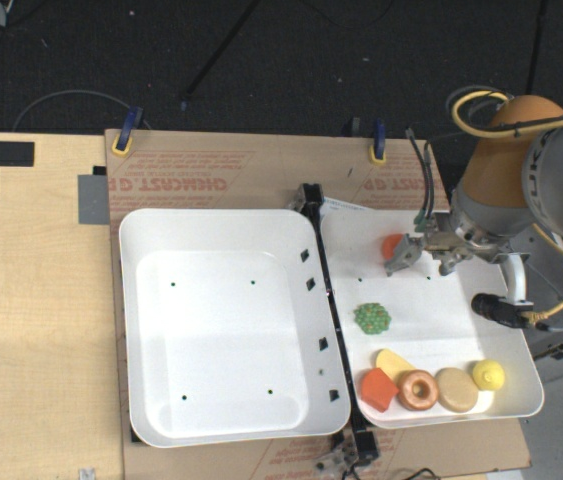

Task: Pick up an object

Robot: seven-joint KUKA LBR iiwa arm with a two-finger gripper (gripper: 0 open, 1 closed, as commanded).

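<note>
Claw (413,252) is hanging over the far part of the right bin (441,303), coming in from the right on the grey arm (551,183) with its orange band (506,158), and honestly I can't tell whether it's released or clenched from this angle. Going near to far: a row of stuff is sitting along the near edge of that bin, with a red block (378,389), a yellow piece (394,364) just behind it, a donut-looking ring (420,390), a tan round thing (456,389) and a small yellow ball-ish object (489,374). Further back a green bumpy ball (371,317) is lying by itself in the middle. At the far end an orange-red object (392,244) is peeking out right beside the claw, touching or nearly so, can't say which. Left bin (221,323) is sitting alongside on the cardboard-covered counter (251,168)
</note>
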